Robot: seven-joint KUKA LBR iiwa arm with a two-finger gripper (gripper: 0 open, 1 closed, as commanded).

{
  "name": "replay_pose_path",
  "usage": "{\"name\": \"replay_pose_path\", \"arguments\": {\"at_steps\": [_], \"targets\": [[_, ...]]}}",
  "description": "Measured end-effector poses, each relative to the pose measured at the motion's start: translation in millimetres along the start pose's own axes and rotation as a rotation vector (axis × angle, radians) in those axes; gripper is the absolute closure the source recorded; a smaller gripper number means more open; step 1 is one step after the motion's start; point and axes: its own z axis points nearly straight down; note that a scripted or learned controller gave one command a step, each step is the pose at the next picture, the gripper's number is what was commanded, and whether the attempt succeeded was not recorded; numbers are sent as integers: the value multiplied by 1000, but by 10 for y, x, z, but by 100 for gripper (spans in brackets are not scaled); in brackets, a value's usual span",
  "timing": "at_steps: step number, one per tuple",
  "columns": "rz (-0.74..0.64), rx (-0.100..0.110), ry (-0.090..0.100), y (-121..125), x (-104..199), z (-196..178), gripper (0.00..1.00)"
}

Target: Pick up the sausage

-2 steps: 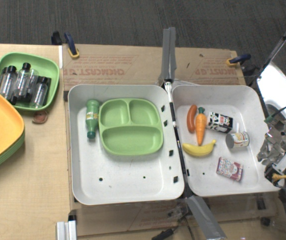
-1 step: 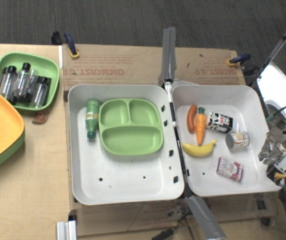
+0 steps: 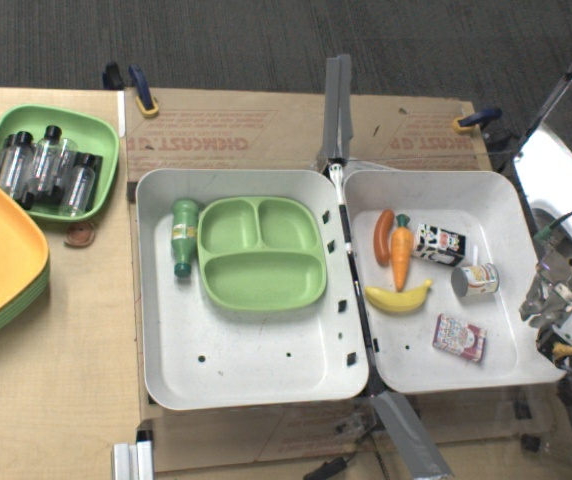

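Nearest in the right bin [image 3: 511, 268] lies a small pink packet [image 3: 459, 337], flat on the white floor toward the near right corner. Just beyond it and to the left is a banana [image 3: 398, 297], curved, lying crosswise near the bin's left wall, and to the right of that a small grey can [image 3: 475, 280] on its side. A carrot [image 3: 401, 251] lies lengthwise with its green top pointing far and its tip almost touching the banana. The sausage [image 3: 382, 236], reddish orange, lies right against the carrot's left side, running near to far in the far left part of the right bin. To the right of the carrot sits a black and white carton [image 3: 438, 243], tipped over. The gripper [image 3: 556, 303] is at the right edge of the scene, just outside the right bin's rim and well apart from the sausage; whether it is open or closed cannot be told from here, and nothing is seen in it. In the left bin [image 3: 166, 358] a green divided plate [image 3: 262, 252] rests in the far half, with a green bottle [image 3: 184, 235] lying just beside its left edge. Off to the far left on the bench a green tray [image 3: 103, 149] holds several dark bottles [image 3: 48, 171], next to a stack of yellow plates [image 3: 1, 268]
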Motion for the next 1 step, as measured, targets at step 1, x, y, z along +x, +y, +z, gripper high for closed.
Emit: {"name": "replay_pose_path", "arguments": {"at_steps": [1], "targets": [[219,-17,13,71,520,626,100]]}}
